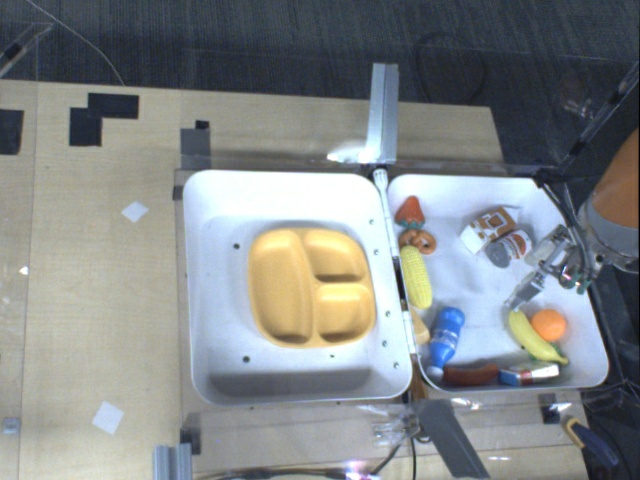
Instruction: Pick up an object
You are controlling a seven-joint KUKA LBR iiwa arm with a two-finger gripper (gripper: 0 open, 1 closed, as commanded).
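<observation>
The right bin [575,213] holds several small objects. Along its left wall lie a red strawberry [408,210], a pretzel [420,240] and a corn cob [416,278]. A blue bottle [446,332], a brown sausage [470,374] and a red and blue marker [532,374] lie near the front. A banana [530,336] touches an orange [549,324]. A brown and white packet [490,226] leans on a grey can [507,250]. My gripper [533,270] hovers open at the bin's right side, between the can and the orange, with nothing between its fingers.
The left bin [210,268] carries a yellow divided tray [308,286]. A metal post [384,118] stands behind the seam between the bins. The arm's orange band [615,193] enters over the right bin's far right edge.
</observation>
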